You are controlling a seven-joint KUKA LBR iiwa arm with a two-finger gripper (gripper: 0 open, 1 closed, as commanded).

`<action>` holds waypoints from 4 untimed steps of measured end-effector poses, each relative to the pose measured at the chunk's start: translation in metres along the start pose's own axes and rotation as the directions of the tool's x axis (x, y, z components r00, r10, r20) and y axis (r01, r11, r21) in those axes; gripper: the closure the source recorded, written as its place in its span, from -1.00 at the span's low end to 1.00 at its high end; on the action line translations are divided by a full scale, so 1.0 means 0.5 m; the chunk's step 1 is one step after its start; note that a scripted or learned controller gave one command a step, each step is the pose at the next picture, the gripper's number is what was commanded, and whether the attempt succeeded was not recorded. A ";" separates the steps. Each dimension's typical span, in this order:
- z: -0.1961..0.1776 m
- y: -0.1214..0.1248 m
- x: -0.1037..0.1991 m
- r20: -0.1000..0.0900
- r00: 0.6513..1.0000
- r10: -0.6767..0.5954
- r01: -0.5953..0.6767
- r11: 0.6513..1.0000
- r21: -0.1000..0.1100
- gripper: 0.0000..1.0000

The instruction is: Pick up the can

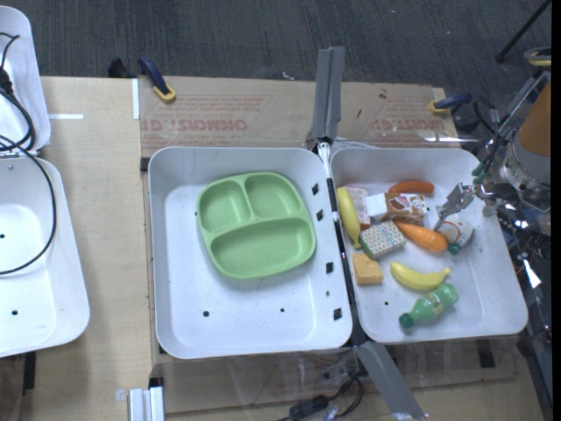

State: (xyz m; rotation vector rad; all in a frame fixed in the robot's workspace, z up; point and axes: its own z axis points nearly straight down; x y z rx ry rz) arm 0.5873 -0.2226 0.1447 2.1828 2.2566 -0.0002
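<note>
A miss or a wrong grasp is the risk to be reckoned with here: the small white can with a red-printed label (pixel 455 232) lies on its side at about three o'clock in the right shallow white plastic bin (pixel 504 310), pressed against the leafy end of the orange toy carrot (pixel 424 237), so the carrot could be caught instead, or the rounded can could be rolled aside by a one-sided touch. The grey two-finger gripper (pixel 456 202) is held just above the can, toward twelve o'clock of it, its fingers seen slightly apart with nothing between them. Also held in that bin are two yellow toy bananas, a green plastic bottle (pixel 429 308), a red sausage-shaped toy (pixel 410 187), a patterned cracker box and a tan block. In the left shallow white plastic bin (pixel 175 323) a light green divided plate (pixel 256 224) is laid near its centre.
</note>
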 end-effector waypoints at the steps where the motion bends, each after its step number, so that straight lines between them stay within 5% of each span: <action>1: 0.067 0.115 0.021 -0.013 0.963 0.270 -0.270 0.963 -0.001 -1.00; 2: 0.104 -0.005 0.040 -0.008 0.979 0.205 -0.205 0.979 0.004 -1.00; 3: 0.085 -0.006 0.030 -0.001 0.978 0.210 -0.210 0.978 -0.001 1.00; 4: -0.192 0.054 0.101 0.001 0.977 0.212 -0.212 0.977 0.001 1.00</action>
